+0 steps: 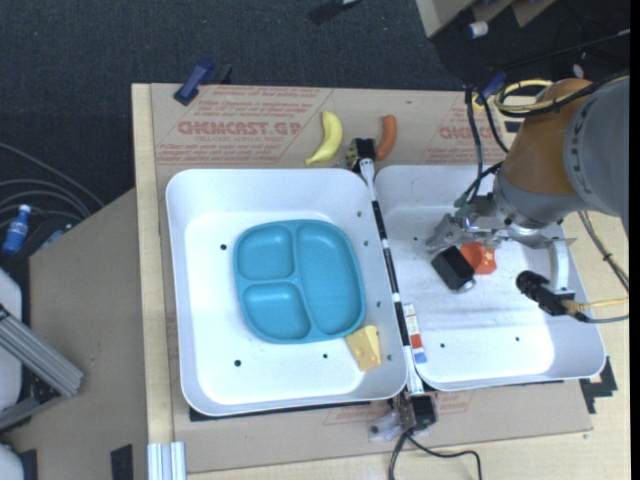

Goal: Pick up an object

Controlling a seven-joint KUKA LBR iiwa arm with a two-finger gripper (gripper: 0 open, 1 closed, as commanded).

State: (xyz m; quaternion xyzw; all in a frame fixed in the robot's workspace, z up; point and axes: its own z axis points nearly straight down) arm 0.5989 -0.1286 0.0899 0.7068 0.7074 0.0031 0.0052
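Observation:
My gripper (462,256) is down low in the right bin (500,353), near its upper middle, on the grey arm with the orange band (545,148) reaching in from the right. A small orange object (484,259) lies right against the gripper's black tip; I cannot tell whether it is held or just beside it. In the left bin (200,298) lie a blue divided plate (298,280) and a yellow wedge (365,347) at the plate's lower right corner.
On the bench behind the bins lie a yellow banana (326,138) and an orange sausage-shaped toy (386,135). A blue clip (193,83) sits at the bench's back left corner. Cables (560,303) trail from the arm over the right bin.

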